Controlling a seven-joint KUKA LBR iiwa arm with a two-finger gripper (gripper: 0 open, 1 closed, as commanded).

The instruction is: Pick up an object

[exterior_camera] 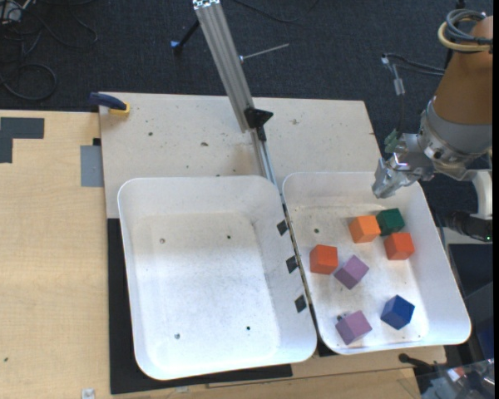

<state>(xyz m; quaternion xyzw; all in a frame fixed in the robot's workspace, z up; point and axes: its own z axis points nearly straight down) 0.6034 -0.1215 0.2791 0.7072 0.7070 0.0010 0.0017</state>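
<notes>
From my console, left to right: shallow white plastic left bin (pixel 150 202); shallow white plastic right bin (pixel 449 306), holding a red-orange cube (pixel 323 258), two purple cubes at six o'clock (pixel 353 326) and centre (pixel 351 271), an orange cube (pixel 364 228), a dark green cube (pixel 391 219) touching it, a red cube (pixel 398 245), and a blue cube (pixel 397 312) at five o'clock. Metal two-finger gripper (pixel 385 183) hangs at the right bin's one o'clock rim, grasping nothing; I cannot tell its opening.
</notes>
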